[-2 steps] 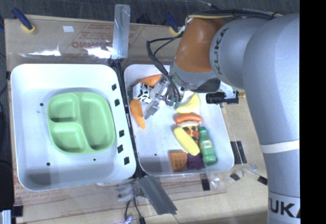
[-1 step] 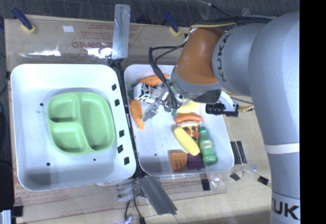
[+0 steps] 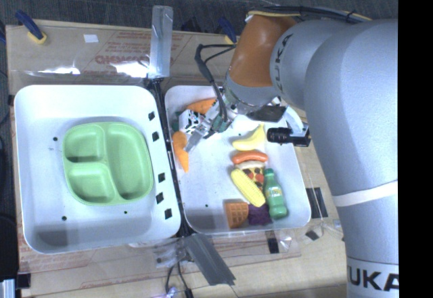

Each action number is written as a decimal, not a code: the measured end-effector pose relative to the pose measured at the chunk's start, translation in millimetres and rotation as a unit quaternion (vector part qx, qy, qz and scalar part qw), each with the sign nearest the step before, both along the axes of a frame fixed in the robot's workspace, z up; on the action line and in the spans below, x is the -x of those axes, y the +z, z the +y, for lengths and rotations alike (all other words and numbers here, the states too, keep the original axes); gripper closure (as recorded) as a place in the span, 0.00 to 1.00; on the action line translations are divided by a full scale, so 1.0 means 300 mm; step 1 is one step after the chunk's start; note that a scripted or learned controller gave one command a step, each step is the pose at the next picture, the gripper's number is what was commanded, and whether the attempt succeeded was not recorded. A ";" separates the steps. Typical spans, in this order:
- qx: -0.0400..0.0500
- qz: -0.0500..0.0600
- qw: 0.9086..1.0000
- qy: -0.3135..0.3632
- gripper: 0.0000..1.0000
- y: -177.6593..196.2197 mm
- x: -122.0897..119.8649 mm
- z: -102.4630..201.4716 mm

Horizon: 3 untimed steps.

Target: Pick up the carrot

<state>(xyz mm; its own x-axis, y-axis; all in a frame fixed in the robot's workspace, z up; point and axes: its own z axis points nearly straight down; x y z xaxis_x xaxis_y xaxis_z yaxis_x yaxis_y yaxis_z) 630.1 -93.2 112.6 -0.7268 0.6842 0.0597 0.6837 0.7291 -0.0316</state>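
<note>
Camera view: tapered orange carrot (image 3: 180, 150) beside smooth white bin wall (image 3: 177, 185).

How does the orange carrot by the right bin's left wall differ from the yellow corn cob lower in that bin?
The orange carrot is tapered and lies against the right bin's left wall, apart from other items. The yellow corn cob is blunter, slants diagonally, and sits packed among other toy foods beside a green bottle. Both are elongated, lie flat, and neither is in the gripper.

"UKA" letters on arm (image 3: 358, 154) base, bottom rt
</note>
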 end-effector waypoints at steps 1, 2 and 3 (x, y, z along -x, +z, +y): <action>0.005 -0.028 0.999 -0.042 0.00 -0.007 0.065 -0.002; 0.011 -0.035 0.994 -0.099 0.00 0.278 0.202 0.176; 0.013 -0.044 0.985 -0.164 0.00 0.006 0.098 -0.011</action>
